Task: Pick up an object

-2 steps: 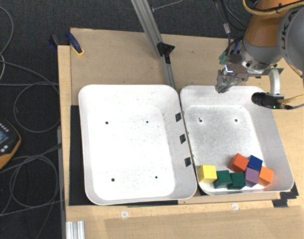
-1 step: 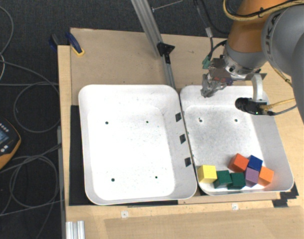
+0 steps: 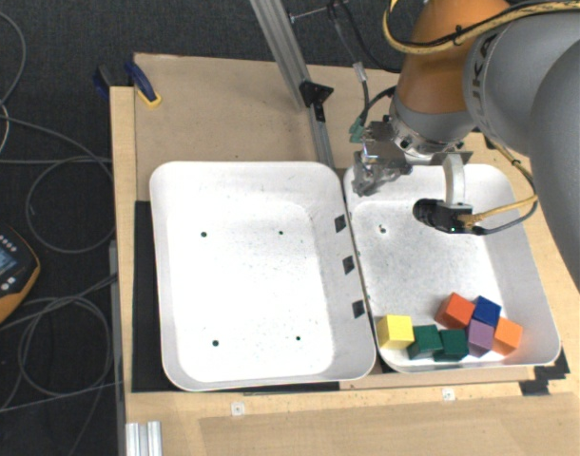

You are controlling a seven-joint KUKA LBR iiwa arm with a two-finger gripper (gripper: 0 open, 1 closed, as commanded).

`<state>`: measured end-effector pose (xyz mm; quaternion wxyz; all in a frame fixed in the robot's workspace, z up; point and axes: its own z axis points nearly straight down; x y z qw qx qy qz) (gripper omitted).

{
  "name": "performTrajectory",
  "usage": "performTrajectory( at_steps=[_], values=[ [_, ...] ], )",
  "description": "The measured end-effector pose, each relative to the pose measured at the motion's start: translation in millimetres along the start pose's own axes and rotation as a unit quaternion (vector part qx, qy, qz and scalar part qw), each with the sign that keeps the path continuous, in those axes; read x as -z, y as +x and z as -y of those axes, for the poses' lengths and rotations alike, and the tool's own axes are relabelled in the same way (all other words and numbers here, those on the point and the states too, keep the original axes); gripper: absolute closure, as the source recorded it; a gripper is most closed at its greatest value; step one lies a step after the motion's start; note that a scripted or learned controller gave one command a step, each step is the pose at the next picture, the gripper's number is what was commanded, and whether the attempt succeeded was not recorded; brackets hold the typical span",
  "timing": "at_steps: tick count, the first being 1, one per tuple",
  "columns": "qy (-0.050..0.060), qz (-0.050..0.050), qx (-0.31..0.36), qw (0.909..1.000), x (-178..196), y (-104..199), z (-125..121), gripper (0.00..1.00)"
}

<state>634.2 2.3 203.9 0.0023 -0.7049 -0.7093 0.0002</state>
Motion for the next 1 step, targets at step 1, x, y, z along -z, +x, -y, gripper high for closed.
performTrajectory(
  at_steps=[1],
  values=[
    [0.000, 0.000, 0.000, 1.0000, 3.2, 50.5, 19.2, 1.00]
  ],
)
